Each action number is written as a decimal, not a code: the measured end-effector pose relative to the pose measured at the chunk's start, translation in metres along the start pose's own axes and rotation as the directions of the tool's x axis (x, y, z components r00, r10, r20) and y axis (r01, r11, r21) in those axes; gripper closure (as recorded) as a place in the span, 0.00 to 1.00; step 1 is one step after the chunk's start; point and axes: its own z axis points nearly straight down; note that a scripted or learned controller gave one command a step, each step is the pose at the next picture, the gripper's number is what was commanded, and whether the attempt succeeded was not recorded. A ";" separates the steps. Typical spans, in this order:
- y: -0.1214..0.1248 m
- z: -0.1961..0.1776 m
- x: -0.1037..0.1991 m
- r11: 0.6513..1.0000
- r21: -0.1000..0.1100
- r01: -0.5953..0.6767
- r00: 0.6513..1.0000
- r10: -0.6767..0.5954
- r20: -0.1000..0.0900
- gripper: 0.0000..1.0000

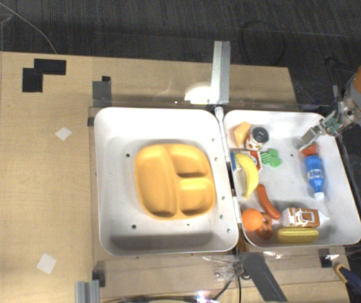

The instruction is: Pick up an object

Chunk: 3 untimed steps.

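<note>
My gripper (309,140) hangs over the far right part of the right bin (351,207), at the end of the arm that comes in from the right. Just below it lies a small orange-red piece (310,151), and in front of that a blue bottle (314,175) with a white cap. Nothing shows as held. Further left in the same bin are a banana (248,173), a green item (270,158), a red sausage (266,201), an orange (254,221), a small carton (301,217) and a yellow oblong (297,235).
The left bin (114,169) holds a yellow divided plate (173,179). An orange wedge (240,132) and a dark round cap (259,134) lie at the right bin's far left corner. A metal post (221,74) stands behind the wall where the bins meet.
</note>
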 end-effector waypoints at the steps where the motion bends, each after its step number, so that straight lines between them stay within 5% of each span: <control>1: -0.024 0.088 0.018 0.993 0.002 0.118 0.993 -0.118 -0.006 0.00; 2: 0.059 0.091 0.056 0.986 0.006 -0.166 0.986 0.166 -0.010 0.00; 3: 0.075 0.091 0.065 0.879 0.011 -0.477 0.879 0.477 -0.005 0.00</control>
